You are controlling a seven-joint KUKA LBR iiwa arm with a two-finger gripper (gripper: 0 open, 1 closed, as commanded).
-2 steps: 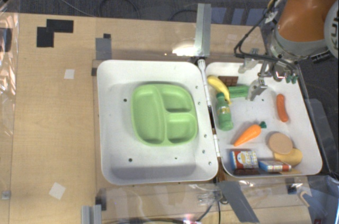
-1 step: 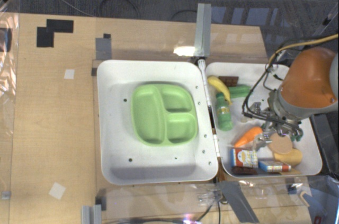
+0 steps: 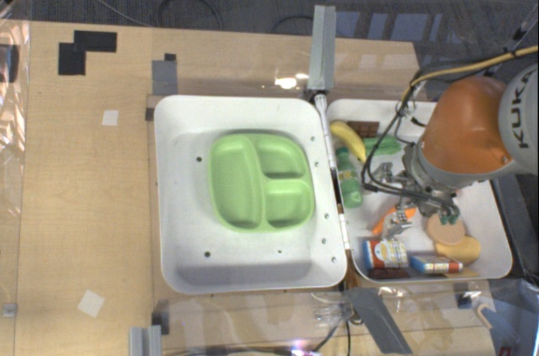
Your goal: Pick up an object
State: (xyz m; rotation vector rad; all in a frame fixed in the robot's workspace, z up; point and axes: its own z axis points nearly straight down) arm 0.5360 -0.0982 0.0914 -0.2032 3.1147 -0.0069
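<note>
While the arm (image 3: pixel 472 127) reaches in from 3 o'clock, its hand (image 3: pixel 421 199) hangs low over the right bin (image 3: pixel 504 249), among a banana (image 3: pixel 349 140), a green bottle (image 3: pixel 349 178), an orange carton (image 3: pixel 389 252) and a tan round piece (image 3: pixel 450 238). A green divided plate (image 3: pixel 261 182) lies in the left bin (image 3: pixel 177 178) at 9 o'clock.
</note>
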